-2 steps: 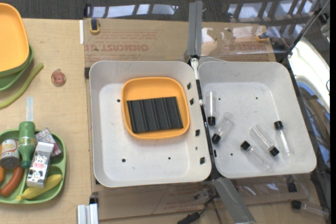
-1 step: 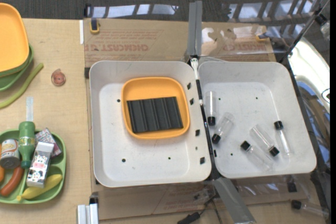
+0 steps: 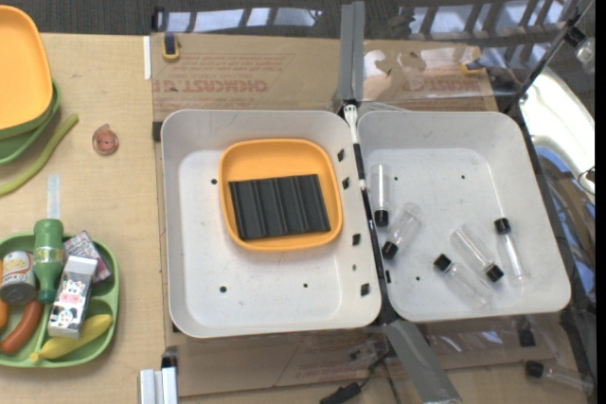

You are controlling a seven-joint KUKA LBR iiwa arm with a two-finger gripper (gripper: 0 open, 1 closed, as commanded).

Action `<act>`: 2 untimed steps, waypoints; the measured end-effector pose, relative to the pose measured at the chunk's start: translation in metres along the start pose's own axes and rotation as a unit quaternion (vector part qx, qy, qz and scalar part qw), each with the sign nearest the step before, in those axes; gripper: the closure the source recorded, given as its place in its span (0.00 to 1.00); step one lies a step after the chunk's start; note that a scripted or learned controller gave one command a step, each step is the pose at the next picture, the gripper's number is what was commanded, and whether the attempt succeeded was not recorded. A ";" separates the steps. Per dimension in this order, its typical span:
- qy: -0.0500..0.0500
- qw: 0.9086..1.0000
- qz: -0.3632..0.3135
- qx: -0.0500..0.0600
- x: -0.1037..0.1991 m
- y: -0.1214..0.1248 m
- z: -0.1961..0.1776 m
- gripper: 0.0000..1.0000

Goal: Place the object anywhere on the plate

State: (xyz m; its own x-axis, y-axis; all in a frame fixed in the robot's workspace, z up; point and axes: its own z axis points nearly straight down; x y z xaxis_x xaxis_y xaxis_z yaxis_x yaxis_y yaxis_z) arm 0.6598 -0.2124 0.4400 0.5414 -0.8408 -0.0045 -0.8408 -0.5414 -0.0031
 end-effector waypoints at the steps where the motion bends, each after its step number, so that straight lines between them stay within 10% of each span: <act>1: 0.001 0.990 -0.138 0.000 -0.001 -0.001 -0.001 1.00; 2: 0.001 0.959 -0.284 0.000 0.004 0.002 -0.001 1.00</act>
State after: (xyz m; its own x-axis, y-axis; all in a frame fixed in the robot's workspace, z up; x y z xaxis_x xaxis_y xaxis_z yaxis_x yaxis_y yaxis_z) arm 0.6602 -0.2165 0.4406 0.9123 -0.4095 -0.0006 -0.4095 -0.9123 -0.0052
